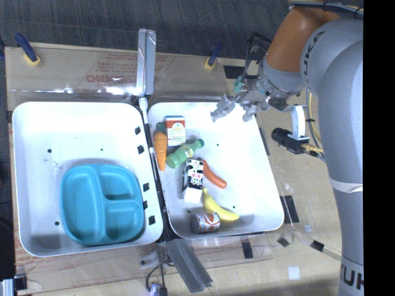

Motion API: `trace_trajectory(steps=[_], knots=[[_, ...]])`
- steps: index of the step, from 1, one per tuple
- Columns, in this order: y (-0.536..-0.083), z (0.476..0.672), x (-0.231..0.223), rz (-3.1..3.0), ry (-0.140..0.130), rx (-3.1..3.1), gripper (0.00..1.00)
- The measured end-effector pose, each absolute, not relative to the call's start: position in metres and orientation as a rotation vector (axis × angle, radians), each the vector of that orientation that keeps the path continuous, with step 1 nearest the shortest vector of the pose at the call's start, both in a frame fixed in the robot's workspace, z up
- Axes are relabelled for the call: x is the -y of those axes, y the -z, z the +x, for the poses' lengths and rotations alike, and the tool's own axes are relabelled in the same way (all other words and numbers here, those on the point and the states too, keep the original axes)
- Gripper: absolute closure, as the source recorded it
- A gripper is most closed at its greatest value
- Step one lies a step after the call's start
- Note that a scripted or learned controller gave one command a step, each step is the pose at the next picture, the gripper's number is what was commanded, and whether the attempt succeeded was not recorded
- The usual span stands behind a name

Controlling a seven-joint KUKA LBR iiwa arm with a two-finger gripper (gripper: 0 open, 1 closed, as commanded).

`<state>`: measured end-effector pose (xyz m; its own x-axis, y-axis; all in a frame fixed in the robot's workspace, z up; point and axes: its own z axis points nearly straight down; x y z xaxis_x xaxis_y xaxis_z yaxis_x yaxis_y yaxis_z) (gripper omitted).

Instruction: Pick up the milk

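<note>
Well below the pincer (236,108) lies the milk (194,180).

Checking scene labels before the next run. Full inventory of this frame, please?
white plastic bins: 2, side by side on the bench
blue sectioned plastic tray: 1, in left bin, near front
orange-and-white juice carton: 1, right bin, rear left
orange carrot: 1, right bin, along left wall
green plastic bottle: 1, lying tilted, mid right bin
black-and-white cow-print milk carton: 1, lying centre of right bin
orange-red sausage-shaped toy: 1, beside the milk carton, on its right
yellow banana: 1, right bin front
silver-and-red can: 1, lying at right bin front edge
blue clamps: 2 visible, bench rear edge
grey arm: 1, orange band, right side
gripper: 1, over right bin's rear right corner
</note>
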<state>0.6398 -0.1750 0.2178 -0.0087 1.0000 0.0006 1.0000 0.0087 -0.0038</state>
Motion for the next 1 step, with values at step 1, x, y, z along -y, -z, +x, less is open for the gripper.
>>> trace_trajectory(steps=[1], knots=[[-0.1446,0.6064,0.0976,-2.300,-0.005,2.134,0.00]])
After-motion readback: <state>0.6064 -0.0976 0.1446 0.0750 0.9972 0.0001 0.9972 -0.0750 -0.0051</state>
